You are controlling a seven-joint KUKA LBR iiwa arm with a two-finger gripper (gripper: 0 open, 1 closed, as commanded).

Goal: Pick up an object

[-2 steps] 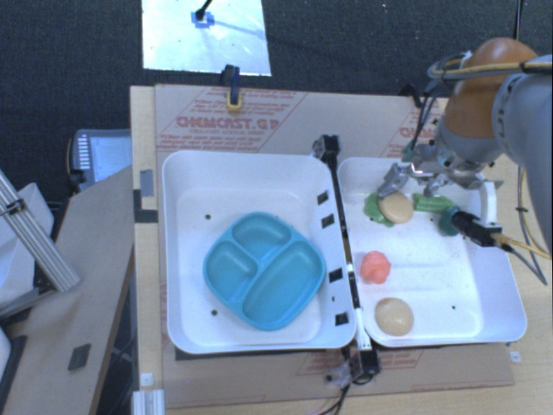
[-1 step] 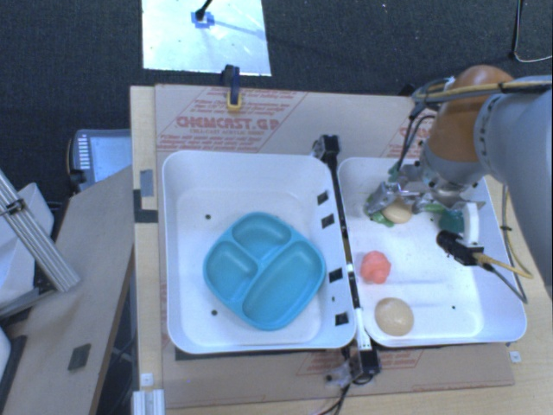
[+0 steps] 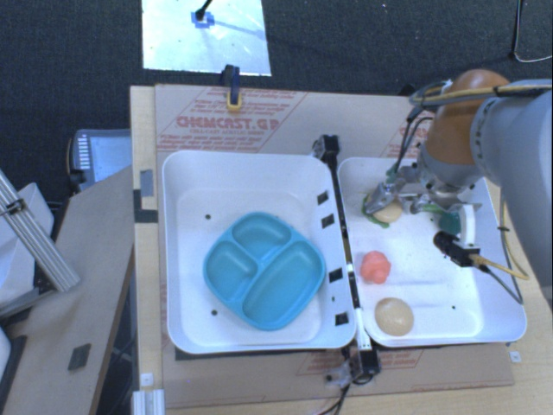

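Pink ball (image 3: 375, 267), tan ball (image 3: 394, 316), pale piece (image 3: 388, 213) in right bin (image 3: 497, 318).

Both bins (image 3: 259, 167): white moulded plastic, smooth, semi-gloss w/ soft highlights on walls. Tray (image 3: 263, 271) in left bin: light blue plastic, smooth, satin sheen. Pink ball (image 3: 375, 267), right bin: matt, looks rubbery or foam. Tan egg shape (image 3: 394, 316), near right: smooth, dull. Board (image 3: 229, 119) under bins: brown paper-faced sheet, matt, red print. Far plate (image 3: 206, 24): bare metal, brushed, reflective. Floor (image 3: 69, 41): dark cloth/carpet, rough weave. Arm (image 3: 510, 137): grey painted shell, smooth, low gloss; orange band (image 3: 462, 115) glossy. Gripper (image 3: 393, 199): bare metal, shiny.
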